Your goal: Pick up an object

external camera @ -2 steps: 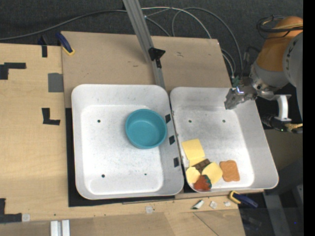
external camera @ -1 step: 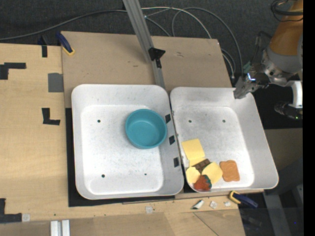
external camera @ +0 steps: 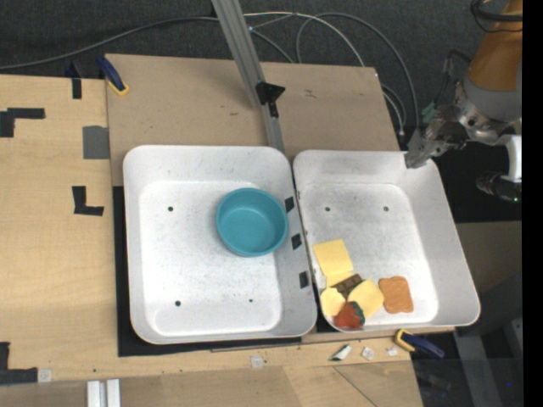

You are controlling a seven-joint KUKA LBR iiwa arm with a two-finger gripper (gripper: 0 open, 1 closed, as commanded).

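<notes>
A blue bowl (external camera: 250, 220) sits upright in the left bin (external camera: 153, 176). In the right bin (external camera: 382, 176), near its front edge, lies a cluster: a pale yellow block (external camera: 333, 259), a second yellow piece (external camera: 366, 296), a small yellow piece (external camera: 332, 301), a dark brown item (external camera: 349, 283), a red strawberry-like item (external camera: 348, 315) and an orange-brown piece (external camera: 395, 294). My gripper (external camera: 418, 153) hangs over the right bin's far right corner, well away from the cluster, with nothing seen in it.
A grey metal pole (external camera: 242, 49) slants across the bench behind the bins. Cables (external camera: 339, 24) loop over the dark backdrop. Blue-yellow clamps sit at the bench's far left corner (external camera: 114, 76) and near the front right (external camera: 416, 342).
</notes>
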